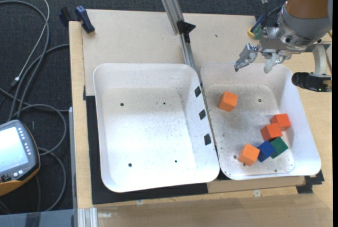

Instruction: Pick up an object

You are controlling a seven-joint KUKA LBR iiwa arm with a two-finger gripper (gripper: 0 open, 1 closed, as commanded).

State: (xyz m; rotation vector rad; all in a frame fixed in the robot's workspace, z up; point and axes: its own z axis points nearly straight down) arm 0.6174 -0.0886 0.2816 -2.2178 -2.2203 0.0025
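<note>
The fingers are spread apart and grasp nothing, hanging over the far rim of the right bin. This looks like the approach step. The nearest target, a lone orange block, lies below and slightly left of them; the next move calls for lowering and centring over it.

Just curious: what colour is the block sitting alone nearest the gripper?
Orange block, seen clearly in the camera view.

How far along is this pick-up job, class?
Done: nothing lifted yet. In hand: the gripper hangs open above the right bin's far edge, holding nothing. Left: descend, grasp a block, perhaps the lone orange cube, and raise it.
</note>
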